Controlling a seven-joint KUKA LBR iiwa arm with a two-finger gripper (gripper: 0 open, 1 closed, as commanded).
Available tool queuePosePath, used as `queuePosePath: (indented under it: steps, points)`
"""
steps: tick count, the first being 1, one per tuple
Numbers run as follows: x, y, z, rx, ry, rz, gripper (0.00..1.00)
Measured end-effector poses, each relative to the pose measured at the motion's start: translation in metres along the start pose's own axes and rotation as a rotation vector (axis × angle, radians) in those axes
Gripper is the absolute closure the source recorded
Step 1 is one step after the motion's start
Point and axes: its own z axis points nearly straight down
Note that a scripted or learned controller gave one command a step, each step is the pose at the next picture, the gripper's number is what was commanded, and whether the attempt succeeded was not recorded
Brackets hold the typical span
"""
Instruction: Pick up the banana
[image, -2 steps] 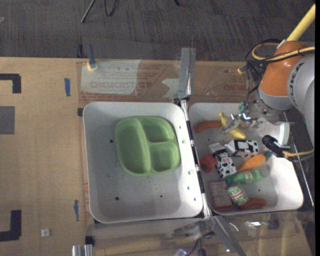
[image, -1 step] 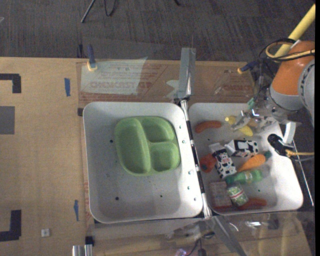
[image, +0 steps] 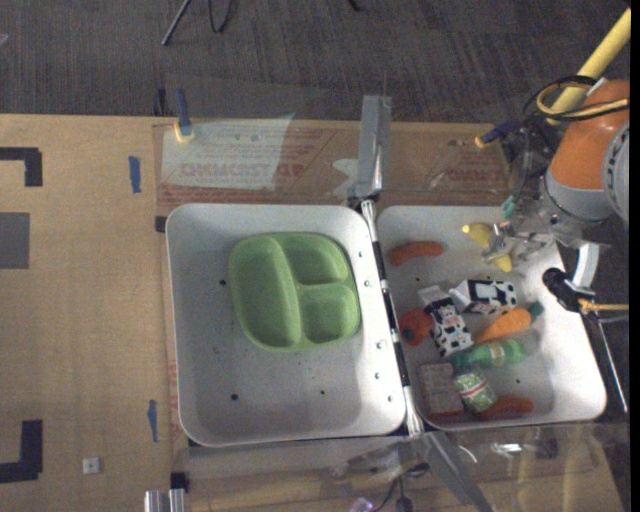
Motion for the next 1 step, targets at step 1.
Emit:
queuePosePath:
  steps: [1]
  points:
    - [0.0569,0.0038,-0.1537,-0.024,-0.008,0.001,1.0]
